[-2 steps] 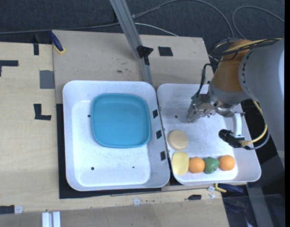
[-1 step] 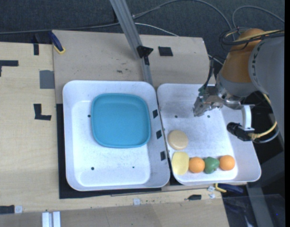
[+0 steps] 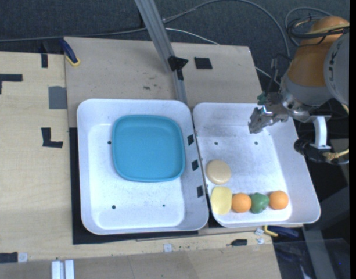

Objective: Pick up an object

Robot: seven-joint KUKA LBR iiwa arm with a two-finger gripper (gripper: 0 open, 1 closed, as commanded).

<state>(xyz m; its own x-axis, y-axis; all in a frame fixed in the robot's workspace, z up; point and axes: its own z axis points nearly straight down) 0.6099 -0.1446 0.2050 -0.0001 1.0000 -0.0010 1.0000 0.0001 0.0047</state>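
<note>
Over the right bin: the grey two-finger gripper hangs above the far end of the shallow white right-hand bin, near its upper right corner; the grey arm with its orange band reaches in from the right behind it

Pincer: whether it stands apart or together I cannot tell; the tip is small and dark against the bin floor; nothing is seen carried by it

Candidates to pick: five small things lie at the near end of the right-hand bin; a round beige lump sits alone, just above a pale yellow oblong piece; to the right of that runs a row along the near wall: a small orange ball, a green lump touching it, and a second orange ball

Gap: the gripper is well apart from all five; a bare stretch of bin floor lies between

Left bin: a square turquoise plastic plate lies flat in the left-hand white bin; it looks untouched

Done: by my reading, little; the arm is over the bin that holds the small objects, but no object is lifted or touched

Left: choose one piece, travel toward the near end, descend, close on it, and raise it; the lone beige lump looks the easiest reach, being nearest and free of neighbours
</note>
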